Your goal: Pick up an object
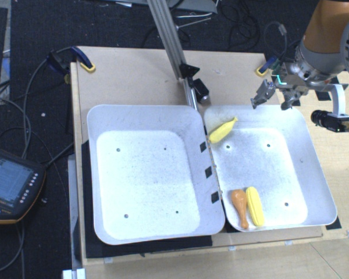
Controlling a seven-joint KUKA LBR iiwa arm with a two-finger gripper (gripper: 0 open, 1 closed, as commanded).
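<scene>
Fingers (pixel 259 100) spread apart, gripping nothing; two-finger gripper (pixel 273 97) above far rim of right white bin (pixel 314 173). Nothing picked yet: yellow banana-shaped toy (pixel 222 131), orange drumstick-shaped toy (pixel 241 205), yellow corn-like toy (pixel 255 206) lying in bin.

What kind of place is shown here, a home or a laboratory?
Probably a robotics laboratory: a robot arm over two white bins, a teach pendant on the dark floor, loose cables and clamps on the bench.
</scene>
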